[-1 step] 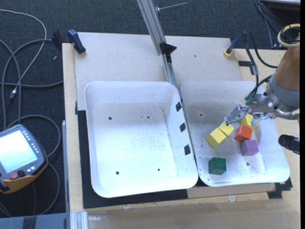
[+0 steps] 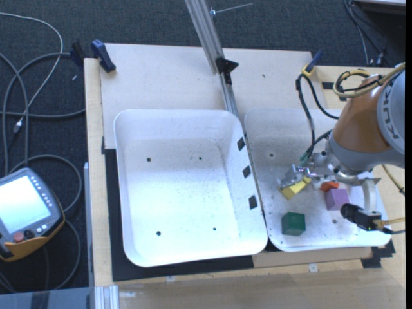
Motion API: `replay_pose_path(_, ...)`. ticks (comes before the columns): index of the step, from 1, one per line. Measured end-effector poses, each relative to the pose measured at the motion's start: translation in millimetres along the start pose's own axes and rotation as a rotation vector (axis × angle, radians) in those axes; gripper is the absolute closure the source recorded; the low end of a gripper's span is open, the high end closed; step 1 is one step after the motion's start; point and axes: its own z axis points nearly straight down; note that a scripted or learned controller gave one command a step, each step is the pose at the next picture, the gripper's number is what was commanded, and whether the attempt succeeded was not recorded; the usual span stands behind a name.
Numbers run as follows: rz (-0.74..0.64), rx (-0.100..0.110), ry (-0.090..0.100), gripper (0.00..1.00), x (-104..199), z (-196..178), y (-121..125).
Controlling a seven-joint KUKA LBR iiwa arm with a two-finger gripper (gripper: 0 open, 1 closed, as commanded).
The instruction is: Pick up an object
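White left bin [image 2: 129,134]: bare floor, nothing to take. Right bin [image 2: 270,124]: all candidates here. Yellow block [image 2: 295,187] at my gripper [image 2: 300,172], touching or just under tips; cannot tell if my fingers spread, pressed together or pinching. Green cube [image 2: 293,223] near front rim, apart. Orange piece [image 2: 329,185] and lilac block [image 2: 337,198] under my wrist, close together. Judgement: reach done, I sit low in bin; secure grasp and lift left. Nothing visibly raised yet.

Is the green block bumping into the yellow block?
Apart. The camera view shows the green block lower in the right bin, with bare white floor between it and the yellow block.
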Motion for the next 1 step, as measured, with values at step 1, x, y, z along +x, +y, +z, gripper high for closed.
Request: replay_pose_path(1, 0.0, -0.01, -0.002, 1.0, -0.7, -15.1, 2.2)
